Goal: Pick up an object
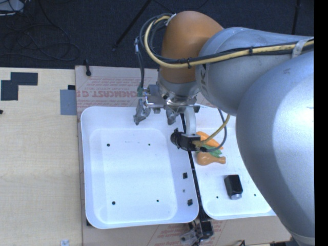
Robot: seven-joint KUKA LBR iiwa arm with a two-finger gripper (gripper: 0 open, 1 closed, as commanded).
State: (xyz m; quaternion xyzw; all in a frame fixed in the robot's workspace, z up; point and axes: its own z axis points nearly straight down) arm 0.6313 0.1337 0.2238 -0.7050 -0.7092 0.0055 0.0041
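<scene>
1. Hand hangs over the far rim of the left bin, fingers apart, nothing between them.
2. Orange toy with green parts lies in the right bin, near the divider.
3. Black block sits nearer the front.

A pale wooden bench fills the left side, with dark rectangular patches near its far edge. A brown cardboard sheet with red printing lies along the far edge. Beyond, a dark carpeted floor carries loose black cables.
</scene>
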